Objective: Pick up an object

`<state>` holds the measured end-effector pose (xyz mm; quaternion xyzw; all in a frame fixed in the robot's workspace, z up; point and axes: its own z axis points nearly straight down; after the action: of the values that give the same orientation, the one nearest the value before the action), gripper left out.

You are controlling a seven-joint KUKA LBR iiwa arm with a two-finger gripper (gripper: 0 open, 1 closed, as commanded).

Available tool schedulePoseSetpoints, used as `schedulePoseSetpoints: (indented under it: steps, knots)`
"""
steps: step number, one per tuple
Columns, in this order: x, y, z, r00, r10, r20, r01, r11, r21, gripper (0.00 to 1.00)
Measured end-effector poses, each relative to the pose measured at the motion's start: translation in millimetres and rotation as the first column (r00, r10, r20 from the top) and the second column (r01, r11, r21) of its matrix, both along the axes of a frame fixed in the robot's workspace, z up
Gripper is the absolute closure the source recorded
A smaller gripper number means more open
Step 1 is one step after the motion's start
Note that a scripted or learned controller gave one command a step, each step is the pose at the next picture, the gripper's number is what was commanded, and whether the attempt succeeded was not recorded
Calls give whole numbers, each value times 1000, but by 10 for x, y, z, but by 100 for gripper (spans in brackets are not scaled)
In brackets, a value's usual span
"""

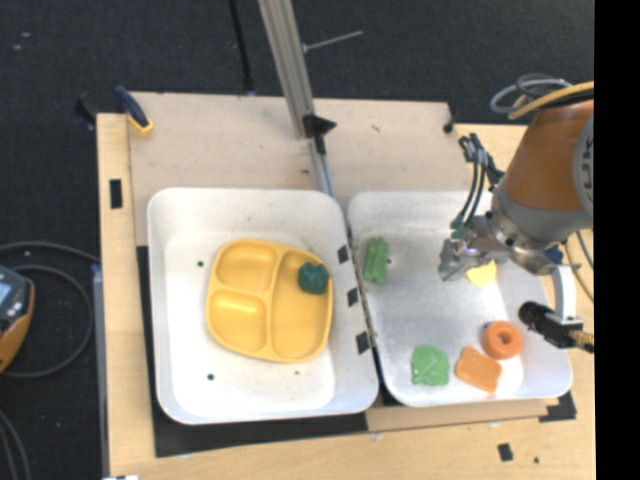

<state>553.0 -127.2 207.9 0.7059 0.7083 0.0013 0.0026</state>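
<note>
My gripper hangs low over the right bin, in its upper right part, right beside a small yellow object that peeks out just to its right. A green oblong object lies at the right bin's left side. Along that bin's front lie a green chunk, an orange block and an orange ring. In the left bin sits a yellow divided tray with a dark green object in its upper right compartment.
A metal post rises from the bench behind the bins. A black-tipped part of the arm reaches over the right bin's right edge. A blue and yellow clamp sits at the bench's back left corner.
</note>
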Motion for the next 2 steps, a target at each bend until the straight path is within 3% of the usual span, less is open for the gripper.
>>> schedulePoseSetpoints:
  steps: [1,2]
  knots:
    - [189,566,69,1000,5,-3,-5,1000,3,100]
    - [222,1071,241,1000,4,-2,-4,1000,3,100]
